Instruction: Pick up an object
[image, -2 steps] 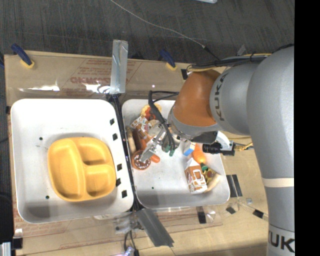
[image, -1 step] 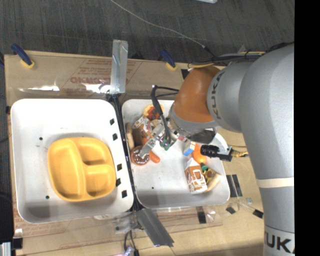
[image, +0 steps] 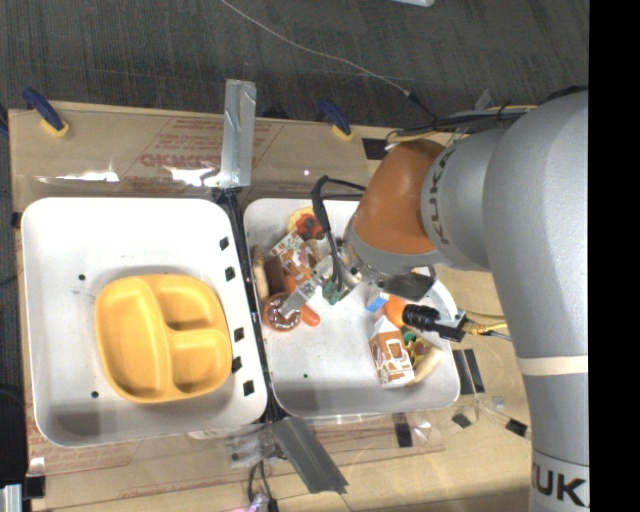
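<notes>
My gripper (image: 308, 287) reaches down into the left part of the right bin (image: 340, 395), over a clutter of small items. Under and beside it lie a brown-and-white packet (image: 290, 255), a round brown donut-like piece (image: 281, 316) and an orange piece (image: 310, 317). A small bottle with a brown label and blue cap (image: 388, 350) lies to the right, by another orange item (image: 400, 309). The grey arm with its orange band (image: 400, 200) hides the bin's upper right.
The left bin (image: 60, 240) holds a yellow divided tray (image: 162, 335). A black divider strip runs between the bins. Tape and blue clamps hold the cardboard along the far edge. A cable loops over the right bin's back.
</notes>
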